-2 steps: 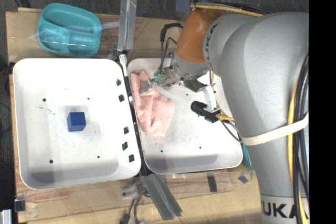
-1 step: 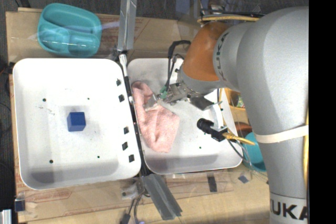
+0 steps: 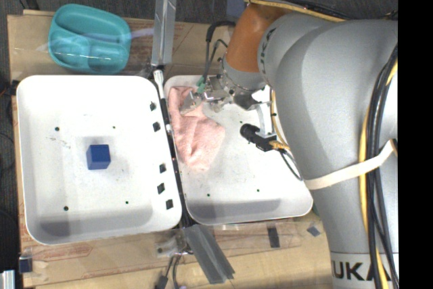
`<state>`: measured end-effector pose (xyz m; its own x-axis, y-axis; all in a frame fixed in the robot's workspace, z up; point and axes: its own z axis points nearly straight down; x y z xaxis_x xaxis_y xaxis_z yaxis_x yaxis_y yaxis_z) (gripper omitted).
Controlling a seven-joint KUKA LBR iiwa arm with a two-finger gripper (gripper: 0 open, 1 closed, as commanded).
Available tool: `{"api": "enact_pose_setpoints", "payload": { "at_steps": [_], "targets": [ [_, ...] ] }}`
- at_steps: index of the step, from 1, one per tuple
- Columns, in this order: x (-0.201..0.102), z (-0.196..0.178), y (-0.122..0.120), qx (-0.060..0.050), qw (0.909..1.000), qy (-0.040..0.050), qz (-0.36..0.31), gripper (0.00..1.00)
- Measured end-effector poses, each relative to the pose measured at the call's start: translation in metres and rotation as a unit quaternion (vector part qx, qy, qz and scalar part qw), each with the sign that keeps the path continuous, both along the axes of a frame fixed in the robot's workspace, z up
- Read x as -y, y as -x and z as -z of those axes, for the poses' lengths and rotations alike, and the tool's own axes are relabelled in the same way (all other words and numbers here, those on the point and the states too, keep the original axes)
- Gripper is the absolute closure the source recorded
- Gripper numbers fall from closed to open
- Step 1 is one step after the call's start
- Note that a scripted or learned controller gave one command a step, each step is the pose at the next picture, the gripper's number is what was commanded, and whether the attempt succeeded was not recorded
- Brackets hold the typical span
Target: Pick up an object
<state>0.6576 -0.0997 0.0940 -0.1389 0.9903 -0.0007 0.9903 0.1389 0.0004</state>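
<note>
A crumpled pink cloth (image 3: pixel 195 132) lies in the right bin (image 3: pixel 250 203), along its left wall. My gripper (image 3: pixel 205 95) hangs low over the cloth's far end, at the bin's back left corner, and something green shows beside it. A blue cube (image 3: pixel 99 156) rests in the left bin (image 3: pixel 40 105), left of centre.
A turquoise plastic container (image 3: pixel 88 37) sits on the bench behind the left bin. The arm's grey body covers the right side of the right bin. Black clips line the divider between the bins.
</note>
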Motion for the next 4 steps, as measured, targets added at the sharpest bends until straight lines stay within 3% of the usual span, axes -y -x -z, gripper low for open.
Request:
{"api": "enact_pose_setpoints", "payload": {
  "at_steps": [1, 2, 3, 4],
  "targets": [
    [0.014, -0.001, 0.056, 0.0, 1.0, -0.0005, 0.007, 0.0],
    [0.001, 0.0, 0.0, 0.0, 1.0, -0.0003, 0.007, 0.0],
    [0.01, 0.0, 0.067, 0.0, 0.9995, -0.0006, 0.032, 0.0],
    [0.029, 0.0, 0.002, 0.0, 0.9928, -0.0004, 0.12, 0.0]
  ]
}}
